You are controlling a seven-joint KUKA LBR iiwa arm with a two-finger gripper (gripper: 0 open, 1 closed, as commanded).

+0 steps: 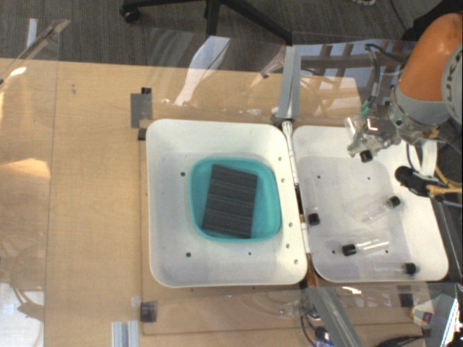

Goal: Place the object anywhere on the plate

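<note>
Resting flat on the teal plate [269,207], the dark ribbed block [230,201] lies near the middle of the left bin [166,251], its long side running toward the bin's far and near edges with a slight tilt. The plate sits roughly centred in that bin, and the block lies wholly within its rim. The arm [432,63] hangs over the far right corner of the right bin [427,266], well apart from the plate, with the gripper [367,137] above that bin's far edge. Nothing shows between the gripper and the bin floor, and whether its jaws are open or closed cannot be told from this angle. Several clear tubes [365,247] with black caps lie scattered across the right bin's floor. Judged from this layout, the placing step looks complete: the object is on the plate and free of the gripper. Any next move would call only for the arm to keep clear of the left bin so the block is not disturbed.
</note>
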